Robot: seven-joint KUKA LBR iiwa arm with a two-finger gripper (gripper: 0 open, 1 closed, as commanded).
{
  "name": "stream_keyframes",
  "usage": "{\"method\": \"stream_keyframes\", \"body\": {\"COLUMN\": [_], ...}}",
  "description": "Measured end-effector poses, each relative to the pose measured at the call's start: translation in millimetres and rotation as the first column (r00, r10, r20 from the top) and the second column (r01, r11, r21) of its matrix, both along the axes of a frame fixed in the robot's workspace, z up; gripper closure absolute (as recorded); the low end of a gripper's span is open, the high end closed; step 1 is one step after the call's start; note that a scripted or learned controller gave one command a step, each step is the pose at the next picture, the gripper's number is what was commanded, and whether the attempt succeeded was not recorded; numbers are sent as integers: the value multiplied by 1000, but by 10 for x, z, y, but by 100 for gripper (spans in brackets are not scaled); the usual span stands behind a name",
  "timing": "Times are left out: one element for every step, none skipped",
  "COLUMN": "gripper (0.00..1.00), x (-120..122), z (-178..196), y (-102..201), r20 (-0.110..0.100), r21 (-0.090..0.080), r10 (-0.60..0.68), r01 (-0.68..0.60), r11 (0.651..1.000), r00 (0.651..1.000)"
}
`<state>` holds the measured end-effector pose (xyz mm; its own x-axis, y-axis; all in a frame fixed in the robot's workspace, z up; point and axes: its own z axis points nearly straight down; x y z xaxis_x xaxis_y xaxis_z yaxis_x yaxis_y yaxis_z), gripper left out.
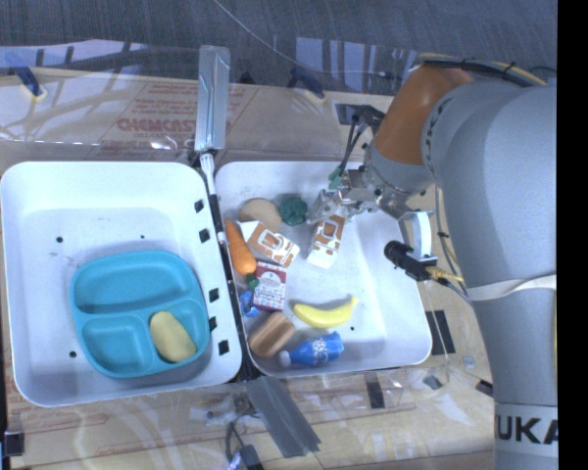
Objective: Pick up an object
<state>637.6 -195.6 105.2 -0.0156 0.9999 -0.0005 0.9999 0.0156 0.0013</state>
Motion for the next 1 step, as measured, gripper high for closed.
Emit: {"method": "stream_keyframes", "body": {"gripper": [100], "x": [156], "z": [885], "y": [725], "r20": [1], "r21": [1], "r10": [-289], "r01": [289], "r11": [957], "r00": [957]}}
